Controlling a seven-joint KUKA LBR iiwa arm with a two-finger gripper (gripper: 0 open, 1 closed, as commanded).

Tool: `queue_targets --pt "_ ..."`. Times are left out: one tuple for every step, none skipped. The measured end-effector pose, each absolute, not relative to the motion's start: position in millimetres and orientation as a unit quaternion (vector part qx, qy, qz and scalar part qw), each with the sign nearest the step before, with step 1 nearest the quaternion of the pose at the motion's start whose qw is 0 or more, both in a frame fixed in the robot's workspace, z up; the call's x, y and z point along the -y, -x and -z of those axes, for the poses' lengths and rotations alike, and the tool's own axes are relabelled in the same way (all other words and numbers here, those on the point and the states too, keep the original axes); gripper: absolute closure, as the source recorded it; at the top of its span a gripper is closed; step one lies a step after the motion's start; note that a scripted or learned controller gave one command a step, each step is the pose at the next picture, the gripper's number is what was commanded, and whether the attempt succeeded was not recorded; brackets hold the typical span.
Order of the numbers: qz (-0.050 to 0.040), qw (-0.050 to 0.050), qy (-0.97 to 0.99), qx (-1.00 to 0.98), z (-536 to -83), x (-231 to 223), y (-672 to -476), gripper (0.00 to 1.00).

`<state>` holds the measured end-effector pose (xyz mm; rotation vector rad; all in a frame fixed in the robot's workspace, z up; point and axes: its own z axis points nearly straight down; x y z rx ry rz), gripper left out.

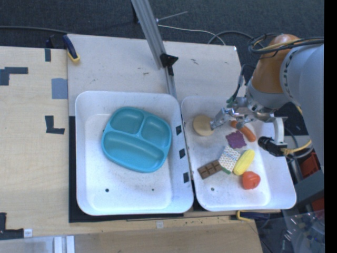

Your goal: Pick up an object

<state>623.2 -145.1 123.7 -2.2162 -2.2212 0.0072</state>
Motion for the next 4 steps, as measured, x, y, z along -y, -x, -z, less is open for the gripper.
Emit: queue_targets --pt "-0.0010 0.001 0.706 0.709 -136.7 144.3 -624.5 1.00" --pt "0.0010 -0.001 0.706 0.708 -182.7 139.7 -632.2 1.00" --pt "0.0013 -0.002 0.707 0.708 -245.1 144.3 -630.0 1.00" --pt "-0.0002 0.000 0.707 0.708 -245.7 144.1 -630.2 1.00"
